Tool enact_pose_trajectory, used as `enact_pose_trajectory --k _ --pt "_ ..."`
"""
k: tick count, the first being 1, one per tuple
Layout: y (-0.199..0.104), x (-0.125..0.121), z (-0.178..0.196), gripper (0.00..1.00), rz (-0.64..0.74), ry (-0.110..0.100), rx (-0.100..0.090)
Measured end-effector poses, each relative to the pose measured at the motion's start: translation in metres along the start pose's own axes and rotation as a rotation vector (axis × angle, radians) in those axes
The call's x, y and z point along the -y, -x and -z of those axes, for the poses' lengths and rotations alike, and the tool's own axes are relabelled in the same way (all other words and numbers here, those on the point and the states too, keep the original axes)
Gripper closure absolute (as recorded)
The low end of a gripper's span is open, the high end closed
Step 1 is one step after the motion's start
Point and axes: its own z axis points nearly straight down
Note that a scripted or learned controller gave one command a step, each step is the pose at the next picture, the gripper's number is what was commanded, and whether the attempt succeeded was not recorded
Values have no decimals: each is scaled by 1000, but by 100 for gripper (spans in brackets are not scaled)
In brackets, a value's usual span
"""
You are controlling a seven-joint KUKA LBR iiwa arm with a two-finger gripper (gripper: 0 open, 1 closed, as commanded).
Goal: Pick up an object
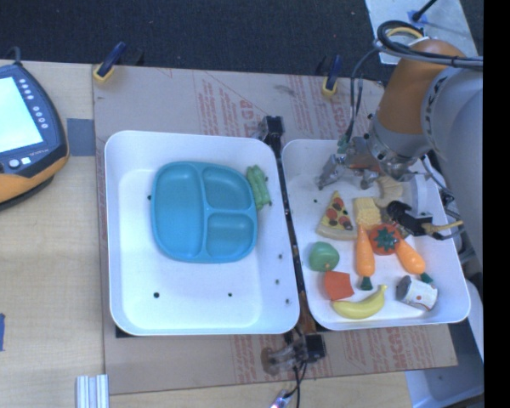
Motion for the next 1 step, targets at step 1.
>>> enact_pose_trajectory --k 1 --pt "29 0 0 0 -1 1 0"
